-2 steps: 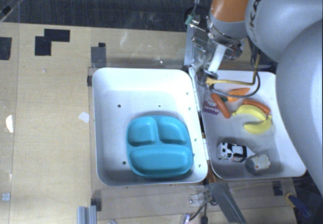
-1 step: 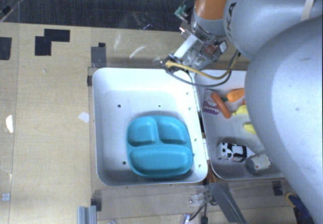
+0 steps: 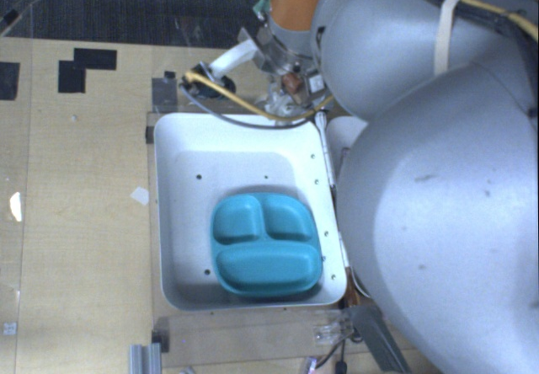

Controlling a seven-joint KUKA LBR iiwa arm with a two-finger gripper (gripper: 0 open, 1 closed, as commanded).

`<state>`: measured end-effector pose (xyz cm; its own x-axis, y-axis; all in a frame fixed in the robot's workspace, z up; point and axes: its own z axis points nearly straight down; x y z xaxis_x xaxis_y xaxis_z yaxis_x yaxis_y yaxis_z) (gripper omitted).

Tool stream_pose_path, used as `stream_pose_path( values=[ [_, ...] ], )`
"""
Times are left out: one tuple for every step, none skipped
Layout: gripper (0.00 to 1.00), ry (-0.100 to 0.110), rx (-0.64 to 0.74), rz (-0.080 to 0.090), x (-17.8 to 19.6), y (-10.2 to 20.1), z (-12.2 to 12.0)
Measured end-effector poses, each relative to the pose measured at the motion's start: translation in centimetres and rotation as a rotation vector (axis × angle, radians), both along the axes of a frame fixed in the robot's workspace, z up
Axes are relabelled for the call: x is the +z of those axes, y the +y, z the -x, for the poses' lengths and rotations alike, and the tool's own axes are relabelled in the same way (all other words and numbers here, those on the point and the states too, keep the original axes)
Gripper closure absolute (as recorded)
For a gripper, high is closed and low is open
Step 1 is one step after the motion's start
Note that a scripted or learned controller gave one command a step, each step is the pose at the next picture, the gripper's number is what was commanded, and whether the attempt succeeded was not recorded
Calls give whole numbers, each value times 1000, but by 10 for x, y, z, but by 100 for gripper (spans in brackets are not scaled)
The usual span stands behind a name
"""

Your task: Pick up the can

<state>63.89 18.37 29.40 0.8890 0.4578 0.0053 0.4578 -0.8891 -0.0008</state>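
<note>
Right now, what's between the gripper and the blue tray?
In the camera view, only bare white floor of the bin lies between the gripper and the tray.

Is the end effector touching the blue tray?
Apart. The camera view shows the end effector above the bin's far rim, with bare white floor between it and the tray.
</note>
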Motion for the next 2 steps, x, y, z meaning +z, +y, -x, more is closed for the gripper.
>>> stream_pose_path(
  values=[
    [100, 0, 6, 1, 21, -35, -3],
    [100, 1, -228, 0, 0, 19, 10]
  ],
)
